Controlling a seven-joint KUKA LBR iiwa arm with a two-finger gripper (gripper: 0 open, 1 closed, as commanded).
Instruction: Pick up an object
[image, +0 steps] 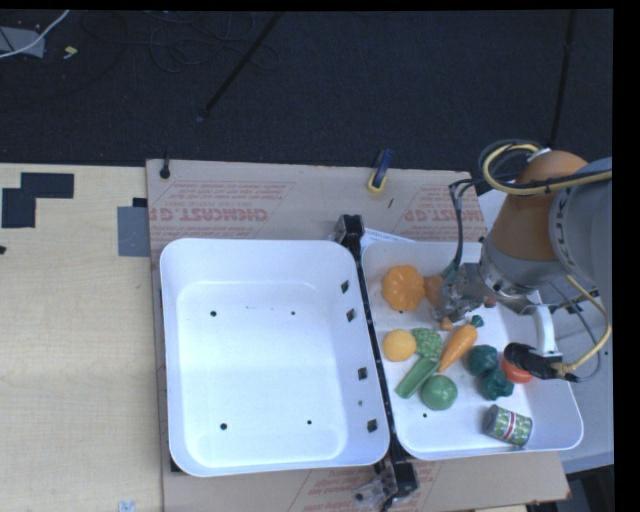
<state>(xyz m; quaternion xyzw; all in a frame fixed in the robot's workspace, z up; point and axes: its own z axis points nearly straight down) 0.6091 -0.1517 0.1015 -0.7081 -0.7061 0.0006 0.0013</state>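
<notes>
Two white bins share the bench; gripper (462, 298), finger state indeterminable, sits low in the right bin (560, 425) beside the carrot (457, 347), apparently positioned to grasp.

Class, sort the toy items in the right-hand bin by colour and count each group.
Orange or yellow: 3 (pumpkin, round fruit, carrot)
Green: 5, with the can
Red: 1, partly hidden
Total: 9
</notes>
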